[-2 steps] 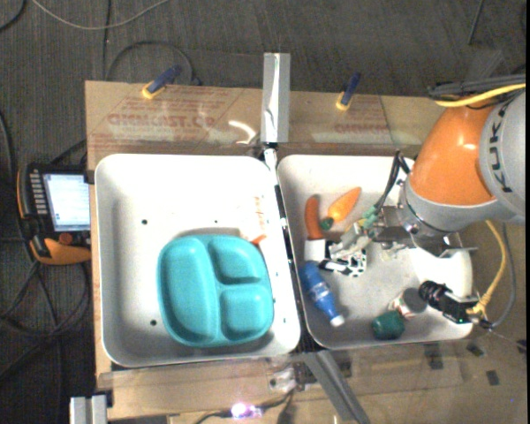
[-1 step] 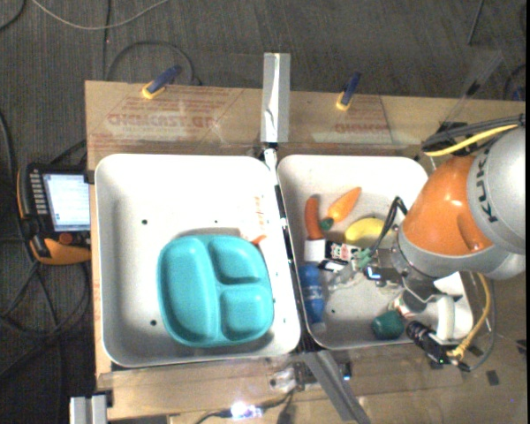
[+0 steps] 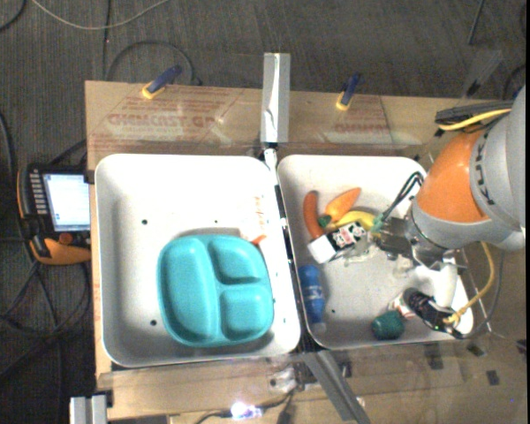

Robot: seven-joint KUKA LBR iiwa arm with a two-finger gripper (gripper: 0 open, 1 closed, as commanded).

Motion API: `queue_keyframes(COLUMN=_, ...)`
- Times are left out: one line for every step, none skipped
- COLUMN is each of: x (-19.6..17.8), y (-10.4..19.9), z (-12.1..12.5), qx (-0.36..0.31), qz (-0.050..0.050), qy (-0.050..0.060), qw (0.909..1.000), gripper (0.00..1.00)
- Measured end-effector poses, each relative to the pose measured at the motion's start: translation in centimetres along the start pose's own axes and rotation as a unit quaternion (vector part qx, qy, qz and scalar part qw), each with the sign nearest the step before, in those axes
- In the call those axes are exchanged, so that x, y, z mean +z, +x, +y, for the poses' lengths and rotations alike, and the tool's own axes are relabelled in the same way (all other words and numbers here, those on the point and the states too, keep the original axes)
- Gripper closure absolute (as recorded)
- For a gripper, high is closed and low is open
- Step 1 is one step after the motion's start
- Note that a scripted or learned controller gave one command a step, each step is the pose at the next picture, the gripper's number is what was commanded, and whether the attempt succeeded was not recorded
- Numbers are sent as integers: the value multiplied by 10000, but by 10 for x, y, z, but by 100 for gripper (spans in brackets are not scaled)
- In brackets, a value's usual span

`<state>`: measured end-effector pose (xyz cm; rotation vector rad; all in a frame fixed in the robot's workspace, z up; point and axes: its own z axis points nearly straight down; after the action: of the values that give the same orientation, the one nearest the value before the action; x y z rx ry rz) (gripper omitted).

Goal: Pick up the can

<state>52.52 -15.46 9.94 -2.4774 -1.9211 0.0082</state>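
Camera view: the bench carries two white bins. The left bin (image 3: 124, 193) holds a teal divided plate (image 3: 216, 290) toward its near right corner. The right bin (image 3: 397, 170) holds the clutter. The can (image 3: 312, 294), blue and lying on its side, rests against that bin's left wall, toward the near left corner. Just beyond it lies a small white box (image 3: 334, 241), with an orange carrot-shaped piece (image 3: 311, 212) and a yellow and orange piece (image 3: 346, 208) nearer the far left wall. A dark green object (image 3: 388, 326) sits by the near edge.

The arm (image 3: 464, 188) reaches over the right bin's right side. The gripper (image 3: 371, 237) hangs over the bin's middle, near the white box and apart from the can. Its grasp state cannot be told; nothing is visibly held.

Assessment: the approach is not yet on target. A sound pick likely requires shifting toward the left wall and closing across the can's narrow girth, clear of the wall and the white box.
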Motion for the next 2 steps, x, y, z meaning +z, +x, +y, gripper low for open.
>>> queue_keyframes(x=-88, y=38, z=15, qx=532, qz=-18, qy=-2, qw=9986, gripper=0)
queue_keyframes(x=11, y=-40, z=-8, qx=344, qz=8, qy=-76, qw=9994, gripper=0)
